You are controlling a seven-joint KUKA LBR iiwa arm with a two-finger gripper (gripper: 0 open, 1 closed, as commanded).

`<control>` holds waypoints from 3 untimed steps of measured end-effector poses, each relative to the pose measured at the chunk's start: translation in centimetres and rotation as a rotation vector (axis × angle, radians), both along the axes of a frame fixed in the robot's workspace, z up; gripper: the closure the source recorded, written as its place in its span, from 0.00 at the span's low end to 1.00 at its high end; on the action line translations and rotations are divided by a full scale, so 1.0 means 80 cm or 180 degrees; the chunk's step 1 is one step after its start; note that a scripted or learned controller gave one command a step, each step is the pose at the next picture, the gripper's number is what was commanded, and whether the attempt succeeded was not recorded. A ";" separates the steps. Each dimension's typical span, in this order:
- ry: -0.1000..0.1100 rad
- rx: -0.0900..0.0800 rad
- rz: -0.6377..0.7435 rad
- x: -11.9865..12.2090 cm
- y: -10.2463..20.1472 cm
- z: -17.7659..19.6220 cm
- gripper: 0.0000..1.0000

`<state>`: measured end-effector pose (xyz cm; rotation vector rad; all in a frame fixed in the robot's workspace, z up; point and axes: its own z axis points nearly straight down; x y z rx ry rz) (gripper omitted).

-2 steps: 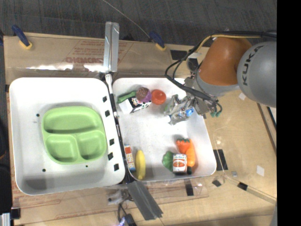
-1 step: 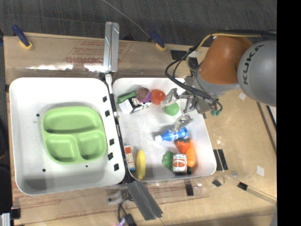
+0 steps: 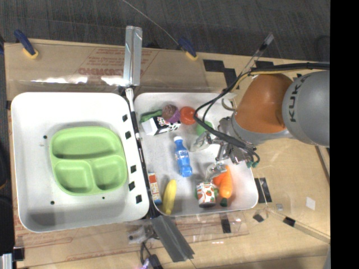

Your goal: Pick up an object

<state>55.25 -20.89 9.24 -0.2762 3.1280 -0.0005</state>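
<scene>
The right white bin (image 3: pixel 247 198) holds several small things. An orange carrot (image 3: pixel 225 185) lies by its right wall, with a small printed can (image 3: pixel 206 194) beside it on the left. A blue bottle (image 3: pixel 182 157) lies in the middle and a yellow banana (image 3: pixel 169 196) near the front edge. At the back sit a black-and-white carton (image 3: pixel 161 124), a purple item (image 3: pixel 170 113) and a red-orange ball (image 3: pixel 187 115). My gripper (image 3: pixel 220 164) hangs low over the bin's right side, just above the carrot's top end. I see nothing gripped in it.
The left white bin (image 3: pixel 22 150) bears a green divided tray (image 3: pixel 87 160). A slim red-and-yellow item (image 3: pixel 153 187) lies along the right bin's left wall. The arm's orange band (image 3: pixel 259 108) and cables overhang the right bin's back right corner.
</scene>
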 end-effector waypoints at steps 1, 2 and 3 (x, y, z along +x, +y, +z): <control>-0.0003 0.0002 0.0161 0.028 0.139 0.000 0.00; -0.0011 -0.0006 0.0222 -0.020 0.146 0.001 0.00; -0.0025 -0.0021 0.0230 -0.018 0.143 0.015 1.00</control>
